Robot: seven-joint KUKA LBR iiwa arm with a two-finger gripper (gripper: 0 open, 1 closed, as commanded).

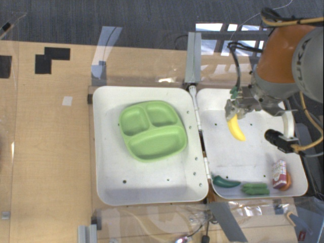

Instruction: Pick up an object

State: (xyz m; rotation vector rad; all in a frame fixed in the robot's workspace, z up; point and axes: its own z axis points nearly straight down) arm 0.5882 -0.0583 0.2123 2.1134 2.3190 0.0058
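Observation:
A yellow banana lies in the upper middle of the right bin. My gripper sits right at the banana's upper end, reaching in from the right under the orange band. From this angle I cannot make out whether it grips the banana or just touches it. A dark green pepper, a lighter green vegetable and a red and white bottle lie along the right bin's near edge.
The left bin holds a green divided plate near its middle. A metal divider rail separates the two bins. The wooden bench stretches to the left.

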